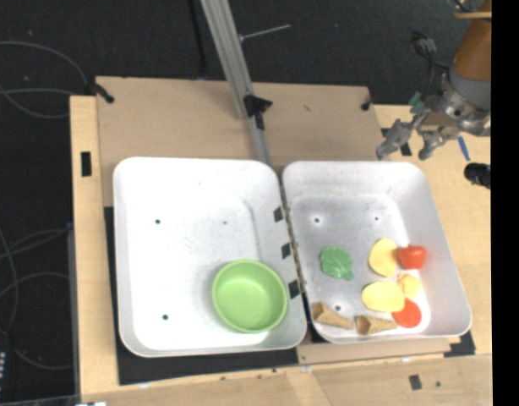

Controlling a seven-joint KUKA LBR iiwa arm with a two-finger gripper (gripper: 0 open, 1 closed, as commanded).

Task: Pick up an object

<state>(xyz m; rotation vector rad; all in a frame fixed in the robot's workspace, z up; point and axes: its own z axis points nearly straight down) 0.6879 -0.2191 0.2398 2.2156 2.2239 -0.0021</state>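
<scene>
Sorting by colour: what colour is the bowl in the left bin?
Light green; the bowl shows clearly in the camera view.

A metal pole [234, 66] slants over the brown bench [327, 108]; dark cables [23, 66], probably, lie left.

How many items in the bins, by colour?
Green: 2, the bowl in the left bin and a small leafy piece in the right bin
Yellow: 3
Red: 2
Tan: 2
Total: 9
</scene>
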